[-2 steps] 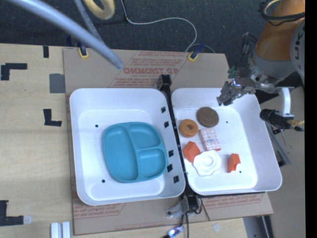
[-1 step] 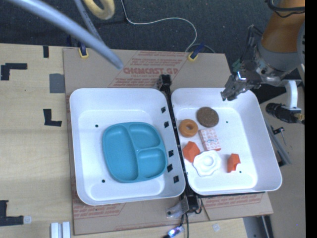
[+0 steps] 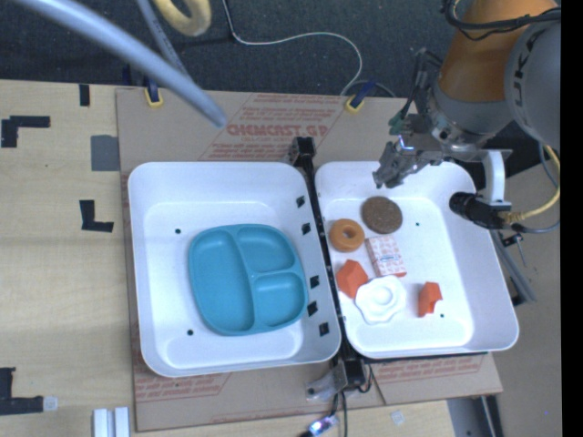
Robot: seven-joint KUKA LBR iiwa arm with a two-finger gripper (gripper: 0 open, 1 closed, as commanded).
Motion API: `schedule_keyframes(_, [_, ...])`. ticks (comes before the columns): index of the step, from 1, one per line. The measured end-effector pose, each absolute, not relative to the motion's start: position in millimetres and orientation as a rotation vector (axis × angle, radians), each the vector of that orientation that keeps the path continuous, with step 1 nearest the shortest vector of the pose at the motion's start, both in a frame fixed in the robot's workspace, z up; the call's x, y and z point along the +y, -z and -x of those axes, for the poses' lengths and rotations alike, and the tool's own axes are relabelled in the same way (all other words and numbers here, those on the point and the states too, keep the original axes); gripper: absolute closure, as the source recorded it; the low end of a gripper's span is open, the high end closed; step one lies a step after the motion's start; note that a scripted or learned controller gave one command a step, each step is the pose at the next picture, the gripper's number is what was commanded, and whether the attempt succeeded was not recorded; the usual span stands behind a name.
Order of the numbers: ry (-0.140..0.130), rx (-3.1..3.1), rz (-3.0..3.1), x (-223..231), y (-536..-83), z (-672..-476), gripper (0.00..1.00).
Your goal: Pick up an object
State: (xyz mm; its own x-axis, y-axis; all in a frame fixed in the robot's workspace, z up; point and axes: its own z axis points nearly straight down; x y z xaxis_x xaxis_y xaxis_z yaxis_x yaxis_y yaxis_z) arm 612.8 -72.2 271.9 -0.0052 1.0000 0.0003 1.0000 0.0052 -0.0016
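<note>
A light-blue divided plastic tray (image 3: 248, 277) lies in the left white bin (image 3: 150, 244). In the right white bin (image 3: 474, 271) sit a small orange ring (image 3: 346, 235), a brown round disc (image 3: 382, 215) and a white flower-shaped piece (image 3: 380, 299). The pincer (image 3: 390, 177) hovers above the disc; whether it is open I cannot tell.

Red lettering on the cardboard sheet (image 3: 264, 127) reads roughly "CHEMCAST GP".

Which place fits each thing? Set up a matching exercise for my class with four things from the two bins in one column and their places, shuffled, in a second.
Things:
1. blue divided plate
2. brown round cookie
3. doughnut
4. white flower-shaped piece

Places:
A. right bin, just below the hand
B. left bin
C. right bin, near its front
D. right bin, next to the divider

Pairs: 1-B, 2-A, 3-D, 4-C
</note>
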Motion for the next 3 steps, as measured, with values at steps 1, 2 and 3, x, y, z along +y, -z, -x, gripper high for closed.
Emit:
schedule_keyframes(1, [-0.003,-2.225,2.213,-20.3,-252.9,-605.0,1.0])
schedule_keyframes(2, [-0.001,-2.227,2.212,32.6,-255.7,-597.6,1.0])
schedule_keyframes(3, [-0.002,-2.227,2.214,91.6,-246.4,-603.0,1.0])
